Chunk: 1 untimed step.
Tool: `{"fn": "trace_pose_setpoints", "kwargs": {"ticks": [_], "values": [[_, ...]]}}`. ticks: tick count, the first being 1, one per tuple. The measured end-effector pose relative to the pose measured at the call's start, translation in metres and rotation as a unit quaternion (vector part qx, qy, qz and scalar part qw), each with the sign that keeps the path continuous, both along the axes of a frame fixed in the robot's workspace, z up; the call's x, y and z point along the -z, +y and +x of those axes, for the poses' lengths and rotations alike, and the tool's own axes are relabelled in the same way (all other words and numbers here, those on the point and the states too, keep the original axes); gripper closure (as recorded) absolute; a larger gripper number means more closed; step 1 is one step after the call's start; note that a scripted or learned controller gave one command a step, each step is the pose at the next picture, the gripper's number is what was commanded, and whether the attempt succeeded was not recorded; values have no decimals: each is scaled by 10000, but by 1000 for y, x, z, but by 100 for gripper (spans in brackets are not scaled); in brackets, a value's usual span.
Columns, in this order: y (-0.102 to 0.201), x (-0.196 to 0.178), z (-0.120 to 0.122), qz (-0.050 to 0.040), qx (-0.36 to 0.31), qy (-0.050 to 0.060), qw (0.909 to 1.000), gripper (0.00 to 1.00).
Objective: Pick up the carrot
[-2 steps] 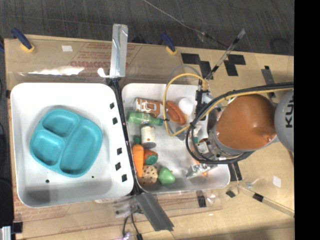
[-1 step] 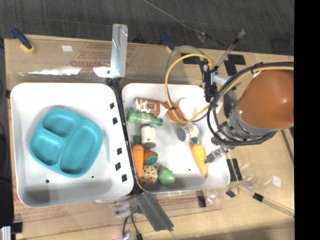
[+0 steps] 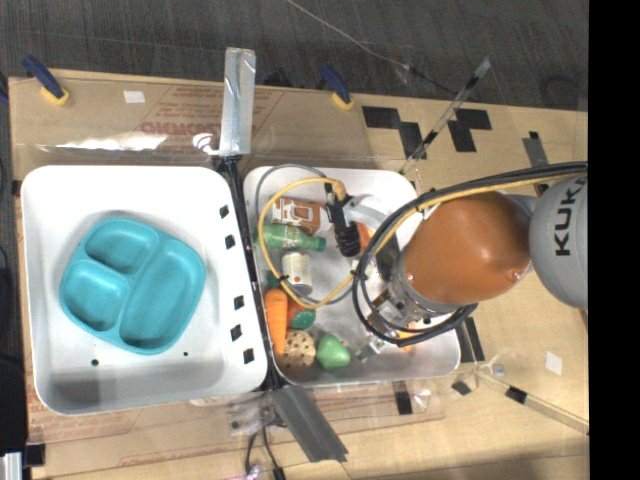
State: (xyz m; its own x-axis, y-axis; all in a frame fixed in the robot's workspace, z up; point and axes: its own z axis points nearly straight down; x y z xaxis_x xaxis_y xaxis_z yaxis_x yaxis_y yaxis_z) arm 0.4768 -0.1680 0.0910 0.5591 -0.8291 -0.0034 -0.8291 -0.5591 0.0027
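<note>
The carrot [image 3: 275, 311] is orange with a green leafy end and lies against the left wall of the right bin [image 3: 440, 360], pointing up and down the view. My arm's orange band [image 3: 465, 248] hangs over the right half of that bin. Below the band, the gripper [image 3: 386, 318] is largely hidden by the wrist and looping cables. It sits about a hand's width right of the carrot, with nothing seen in its hold.
Around the carrot lie a brown bottle with a green cap [image 3: 292, 238], a small white cylinder [image 3: 295, 265], a speckled cookie [image 3: 297, 345] and a green pear [image 3: 333, 351]. The left bin [image 3: 60, 198] holds a teal divided plate [image 3: 133, 283].
</note>
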Motion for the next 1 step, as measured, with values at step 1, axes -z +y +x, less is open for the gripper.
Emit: {"fn": "trace_pose_setpoints", "kwargs": {"ticks": [1], "values": [[-37, -124, 1, -20, -430, -42, 9991, 100]]}}
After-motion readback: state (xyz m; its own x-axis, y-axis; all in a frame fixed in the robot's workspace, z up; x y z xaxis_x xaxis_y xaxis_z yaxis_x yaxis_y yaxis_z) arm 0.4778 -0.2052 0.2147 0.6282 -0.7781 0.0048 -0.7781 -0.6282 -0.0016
